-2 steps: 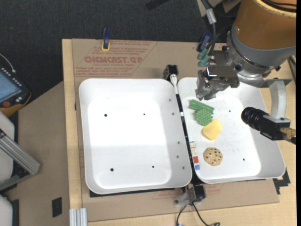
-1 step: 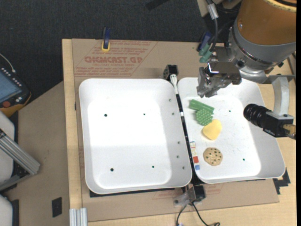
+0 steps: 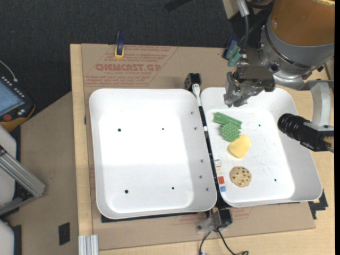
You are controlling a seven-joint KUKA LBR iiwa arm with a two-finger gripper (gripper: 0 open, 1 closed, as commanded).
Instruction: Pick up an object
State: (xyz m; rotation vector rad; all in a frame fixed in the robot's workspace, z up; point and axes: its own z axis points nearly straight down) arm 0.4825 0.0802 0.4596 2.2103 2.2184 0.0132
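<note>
Two white bins side by side on a brown board. Left bin (image 3: 143,147) shows bare floor with a few dark dots. Right bin (image 3: 276,163) holds three small items in a loose column near its left wall: a green ridged piece (image 3: 228,125) at the far end, a yellow lump (image 3: 239,146) just beside and below it, nearly touching, and a round speckled cookie (image 3: 240,177) nearer the camera, apart from the lump. Arm enters from upper right; gripper (image 3: 234,101) hangs over the far left corner of the right bin, just above the green piece, nothing between its tips. Finger state: cannot tell. A black clip (image 3: 192,81) sits at the far end of the seam between the bins.
</note>
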